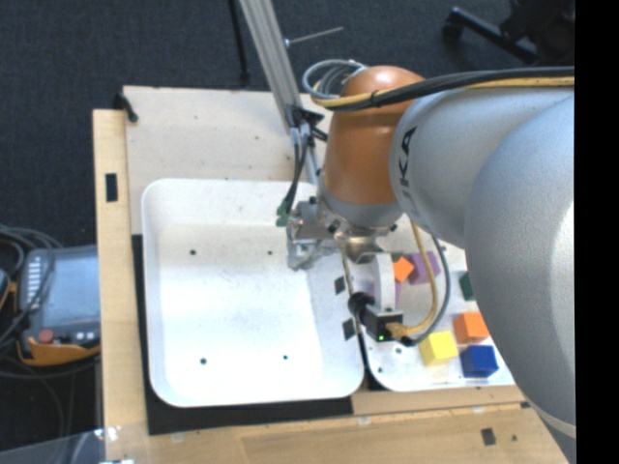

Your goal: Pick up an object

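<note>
Gripper (pixel 306 242) hangs over the left bin (pixel 222 298), at that bin's 2 o'clock edge, by the wall shared with the right bin (pixel 416 383). Can't tell how open it is or whether it has anything. Candidate objects lie in the right bin, 4 o'clock from the gripper: small orange block (pixel 403 271), purple piece (pixel 426 264), orange cube (pixel 471 327), yellow cube (pixel 437 348), blue cube (pixel 479 361).
</note>
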Robot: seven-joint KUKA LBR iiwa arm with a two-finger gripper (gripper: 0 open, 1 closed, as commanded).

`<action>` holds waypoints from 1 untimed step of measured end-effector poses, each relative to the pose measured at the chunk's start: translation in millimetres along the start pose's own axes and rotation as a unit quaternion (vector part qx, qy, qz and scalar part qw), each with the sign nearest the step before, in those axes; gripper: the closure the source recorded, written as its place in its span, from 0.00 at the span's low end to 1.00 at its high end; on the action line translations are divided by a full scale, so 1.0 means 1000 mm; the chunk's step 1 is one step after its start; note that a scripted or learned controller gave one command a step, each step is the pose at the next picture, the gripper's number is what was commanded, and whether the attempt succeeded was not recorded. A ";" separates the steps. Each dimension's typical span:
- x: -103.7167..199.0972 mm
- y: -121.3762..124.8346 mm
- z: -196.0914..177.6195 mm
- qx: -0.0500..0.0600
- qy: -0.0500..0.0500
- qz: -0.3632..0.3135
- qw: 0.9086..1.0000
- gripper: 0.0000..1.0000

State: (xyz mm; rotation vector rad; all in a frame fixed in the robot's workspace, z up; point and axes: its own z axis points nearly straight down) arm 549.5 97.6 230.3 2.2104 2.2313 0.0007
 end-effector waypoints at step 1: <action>-0.001 0.000 0.000 0.000 -0.001 0.000 1.000 0.00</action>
